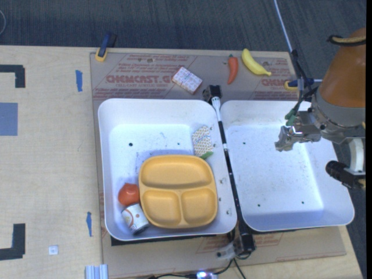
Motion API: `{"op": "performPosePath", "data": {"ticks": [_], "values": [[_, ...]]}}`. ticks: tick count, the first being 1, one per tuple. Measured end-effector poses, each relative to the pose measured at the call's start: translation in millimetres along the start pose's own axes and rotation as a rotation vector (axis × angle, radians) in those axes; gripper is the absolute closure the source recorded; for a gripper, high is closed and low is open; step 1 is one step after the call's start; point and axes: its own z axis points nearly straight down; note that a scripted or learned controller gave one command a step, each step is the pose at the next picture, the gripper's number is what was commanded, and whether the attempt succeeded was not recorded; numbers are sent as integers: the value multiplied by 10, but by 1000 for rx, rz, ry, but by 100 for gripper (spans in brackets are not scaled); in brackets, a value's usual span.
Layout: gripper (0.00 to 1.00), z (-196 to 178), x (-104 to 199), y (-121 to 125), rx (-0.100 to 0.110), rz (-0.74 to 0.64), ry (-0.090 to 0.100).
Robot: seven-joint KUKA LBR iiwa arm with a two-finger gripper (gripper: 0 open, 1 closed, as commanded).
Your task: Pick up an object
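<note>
Pincer [286, 139] hangs over the right bin [273, 214], near its far right side; we cannot tell how it is set, and we see nothing in it. Across the divider, the left bin [116, 127] holds a yellow tray [177, 190], a tomato [128, 194], a can [135, 218] and a patterned pouch [201, 139]. Beyond the bins, on the surface [40, 156], we see a banana [254, 63], a chilli [232, 70] and a small box [186, 79].

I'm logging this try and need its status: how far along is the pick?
Done: nothing looks picked. The divided yellow plate, tomato and small can lie in the left bin. In hand: the gripper hangs over the right bin, carrying nothing visible. Left: reach an object, grasp, lift.
</note>
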Motion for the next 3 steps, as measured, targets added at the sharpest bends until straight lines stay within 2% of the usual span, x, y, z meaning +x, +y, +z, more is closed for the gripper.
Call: {"op": "performPosePath", "data": {"ticks": [1, 2, 3], "values": [[100, 100, 582, -527, 0, 1, 0], [100, 107, 1394, -582, 0, 0, 0], [100, 269, 1370, -603, 1, 3, 0]]}}
